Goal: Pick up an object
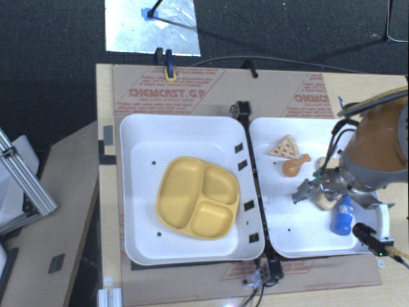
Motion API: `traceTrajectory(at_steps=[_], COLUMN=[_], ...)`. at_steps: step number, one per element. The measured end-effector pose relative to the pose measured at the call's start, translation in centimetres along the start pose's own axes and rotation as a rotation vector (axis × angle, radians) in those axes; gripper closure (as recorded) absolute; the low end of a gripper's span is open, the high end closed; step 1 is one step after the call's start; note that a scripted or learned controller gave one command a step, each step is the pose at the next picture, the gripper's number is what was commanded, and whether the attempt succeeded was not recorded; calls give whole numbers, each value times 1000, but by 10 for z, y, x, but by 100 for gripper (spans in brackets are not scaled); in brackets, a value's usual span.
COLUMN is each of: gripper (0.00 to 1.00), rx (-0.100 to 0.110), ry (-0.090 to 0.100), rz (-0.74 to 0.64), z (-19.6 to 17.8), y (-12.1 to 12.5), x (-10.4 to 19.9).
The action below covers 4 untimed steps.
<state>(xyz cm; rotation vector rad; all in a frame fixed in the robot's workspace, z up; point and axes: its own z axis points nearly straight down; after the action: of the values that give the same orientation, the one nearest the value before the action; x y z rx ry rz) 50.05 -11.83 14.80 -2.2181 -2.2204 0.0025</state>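
1. The gripper [313, 192] hangs low in the right bin [281, 238], just left of the blue bottle [343, 216]; whether it is parted or clenched cannot be told.
2. A tan, rounded piece [326, 201] lies under it.
3. Above the bottle lie a drumstick-shaped toy [294, 165] and a waffle-textured wedge [284, 148].
4. Far left of the bottle, a smooth yellow divided plate [198, 197] sits in the left bin [137, 190].

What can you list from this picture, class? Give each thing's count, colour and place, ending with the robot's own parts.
bins: two, white, side by side on the bench
divided plate: one, yellow, in the left bin
waffle wedge: one, tan, right bin, far side
drumstick toy: one, orange-brown, right bin, beside the wedge
bottle: one, blue, right bin, near side, under the arm
clamp: one, blue and yellow, bench's far edge
arm: one, grey and orange, over the right bin
gripper: one, dark, low in the right bin
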Motion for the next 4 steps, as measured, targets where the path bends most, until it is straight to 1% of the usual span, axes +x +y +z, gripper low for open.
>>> traceTrajectory(at_steps=[1, 2, 3, 4], gripper=[0, 100, 100, 100], rx=[1, -4, -11, -10], ry=[1, -1, -3, -3], rz=[0, -1, -3, -3], z=[62, 48, -14, -55], y=[4, 5, 2, 4], x=[0, -1, 0, -1])
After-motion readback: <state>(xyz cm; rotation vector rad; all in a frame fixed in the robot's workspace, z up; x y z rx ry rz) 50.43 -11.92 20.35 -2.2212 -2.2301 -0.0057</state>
